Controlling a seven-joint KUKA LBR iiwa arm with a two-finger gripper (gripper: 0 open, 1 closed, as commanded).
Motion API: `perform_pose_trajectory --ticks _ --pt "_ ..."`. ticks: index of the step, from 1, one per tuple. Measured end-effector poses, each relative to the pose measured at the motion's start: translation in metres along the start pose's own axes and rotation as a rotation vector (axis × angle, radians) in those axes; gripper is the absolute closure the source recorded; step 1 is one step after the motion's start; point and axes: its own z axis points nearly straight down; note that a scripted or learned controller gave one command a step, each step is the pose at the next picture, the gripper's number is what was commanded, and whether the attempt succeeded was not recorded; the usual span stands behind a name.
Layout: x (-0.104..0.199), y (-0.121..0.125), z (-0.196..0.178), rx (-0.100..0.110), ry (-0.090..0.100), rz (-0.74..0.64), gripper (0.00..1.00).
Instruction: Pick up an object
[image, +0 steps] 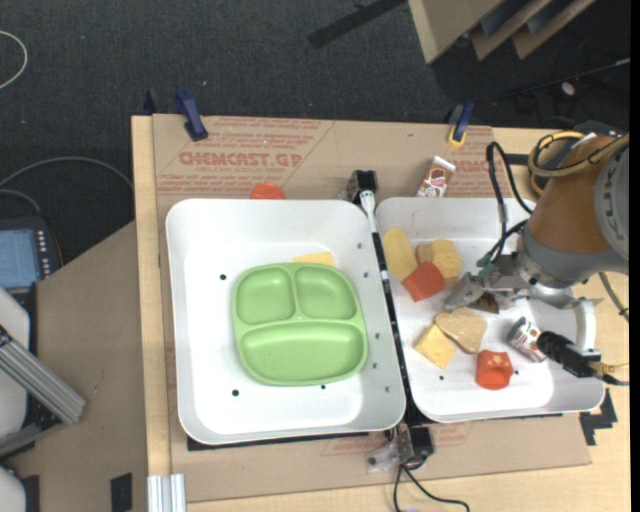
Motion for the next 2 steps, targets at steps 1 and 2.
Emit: perform_pose_trajectory --ticks 1,2 --pt "0.0463 0.0779 0.0045 -0.026 -0.014 0.001 0.00" --pt "0.0461 0.0741 -0.0040 -0.019 -0.009 0.004 1.00"
